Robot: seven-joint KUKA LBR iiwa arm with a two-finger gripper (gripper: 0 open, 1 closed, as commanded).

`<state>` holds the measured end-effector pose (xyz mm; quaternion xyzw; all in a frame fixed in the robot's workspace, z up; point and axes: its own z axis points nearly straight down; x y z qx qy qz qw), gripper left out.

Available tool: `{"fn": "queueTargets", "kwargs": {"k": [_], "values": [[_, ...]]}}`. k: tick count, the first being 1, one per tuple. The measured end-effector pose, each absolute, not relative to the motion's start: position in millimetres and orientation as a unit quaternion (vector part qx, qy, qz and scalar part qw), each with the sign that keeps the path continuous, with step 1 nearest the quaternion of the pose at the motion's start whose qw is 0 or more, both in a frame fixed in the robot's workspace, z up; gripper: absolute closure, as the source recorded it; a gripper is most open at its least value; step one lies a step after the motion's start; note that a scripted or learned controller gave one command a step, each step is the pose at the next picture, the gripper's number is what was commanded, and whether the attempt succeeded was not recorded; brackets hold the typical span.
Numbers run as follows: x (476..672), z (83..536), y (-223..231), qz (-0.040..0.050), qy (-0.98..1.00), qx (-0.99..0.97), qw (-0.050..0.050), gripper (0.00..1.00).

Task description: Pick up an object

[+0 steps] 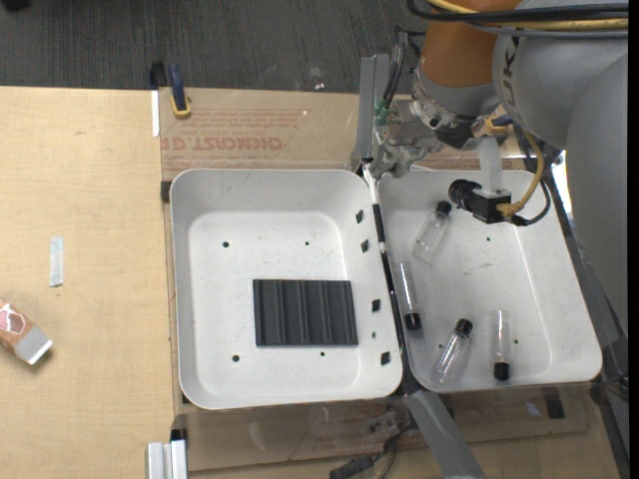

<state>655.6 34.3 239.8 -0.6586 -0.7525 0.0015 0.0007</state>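
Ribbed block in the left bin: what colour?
Dark grey to black, with lengthwise ridges; the ribbed block shows plainly in the camera view, on the white left bin.

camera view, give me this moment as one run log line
arm: over right bin far corner | pincer: nothing seen held | right bin: clear vials with black caps | left bin: dark ribbed block

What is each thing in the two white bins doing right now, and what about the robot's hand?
Black ridged block: lying flat in the left bin.
Vial near the top: lying tilted in the right bin.
Long thin tube: lying along the right bin's left wall.
Two black-capped vials: lying near the front.
Gripper: above the bins' back edge, holding nothing visible.
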Motion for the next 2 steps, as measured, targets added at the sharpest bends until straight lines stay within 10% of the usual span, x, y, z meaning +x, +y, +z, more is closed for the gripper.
{"fn": "queueTargets", "kwargs": {"k": [2], "values": [[656.1,255.4,33.0,0.0031,-0.753,-0.658,0.000,1.00]]}}
